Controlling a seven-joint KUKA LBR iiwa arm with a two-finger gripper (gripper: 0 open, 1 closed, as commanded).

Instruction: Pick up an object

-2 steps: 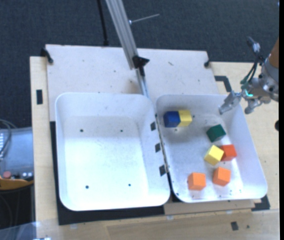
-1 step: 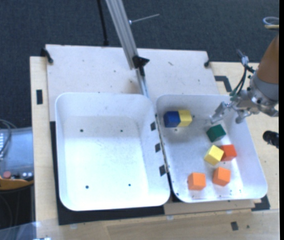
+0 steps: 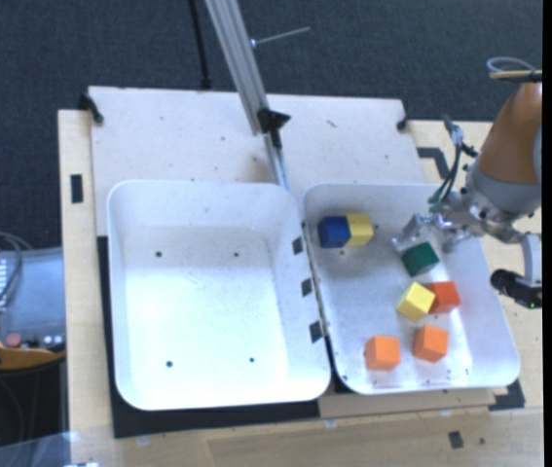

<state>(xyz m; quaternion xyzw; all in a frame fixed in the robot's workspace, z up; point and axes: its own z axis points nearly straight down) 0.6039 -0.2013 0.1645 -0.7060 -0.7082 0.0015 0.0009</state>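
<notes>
My gripper (image 3: 433,230) hangs over the upper right part of the right bin (image 3: 480,363), below the grey wrist and orange band. A dark green block (image 3: 419,258) lies just under it and a little to the left; whether the two touch cannot be made out. Beneath the green block rest a yellow block (image 3: 416,301) and a red-orange block (image 3: 444,296), pressed side by side. Two orange blocks (image 3: 383,351) (image 3: 430,342) sit near the bin's front wall. A blue block (image 3: 333,232) and another yellow block (image 3: 359,229) touch each other at the bin's upper left.
The left bin (image 3: 125,261) stands beside the right one, the two walls meeting in the middle. A slanted metal pole (image 3: 241,56) rises behind the bins. A grey device with cables (image 3: 27,305) lies off the bench at the left.
</notes>
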